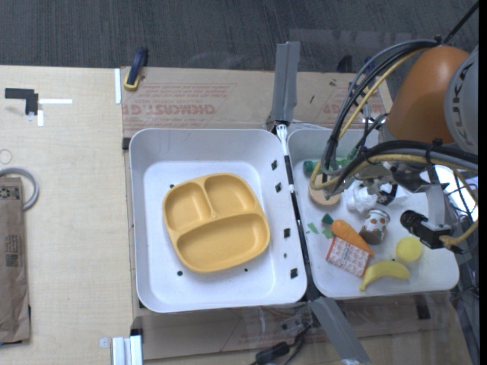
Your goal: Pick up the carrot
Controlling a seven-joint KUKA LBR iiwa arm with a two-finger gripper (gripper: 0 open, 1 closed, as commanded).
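The carrot (351, 233) is orange with a small green top. It lies at a slant in the middle of the right bin (434, 280), just above a red and white box (348, 257). My gripper (374, 184) hangs over the upper part of that bin, largely hidden by cables and the wrist. It sits above and slightly right of the carrot, and nothing shows between the two.
Near the carrot are a banana (384, 272), a yellow lemon (409, 249), a brown and white round item (374, 223), a crumpled white item (361, 201), a tan ring (326, 196) and green pieces (310, 167). The left bin (152, 280) holds a yellow divided plate (217, 223).
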